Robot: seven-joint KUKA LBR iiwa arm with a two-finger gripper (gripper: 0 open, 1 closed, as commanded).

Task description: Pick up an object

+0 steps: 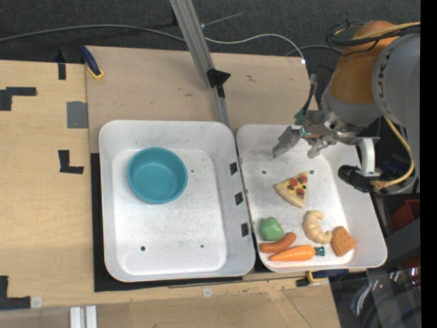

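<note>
- The pizza slice lies flat in the right bin, untouched; it looks the nearest thing to pick.
- Below the pizza slice, at the bin's near edge, lie a croissant, a green pepper and a carrot.
- Just above the pizza slice hangs the gripper, fingers spread wide, nothing between them.
- Judgement: nothing is lifted yet; descent, closing and lifting remain.

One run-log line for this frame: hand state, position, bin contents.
hand: open, holding nothing | position: over right bin, far end | nearest: pizza slice | left bin: teal bowl
</note>
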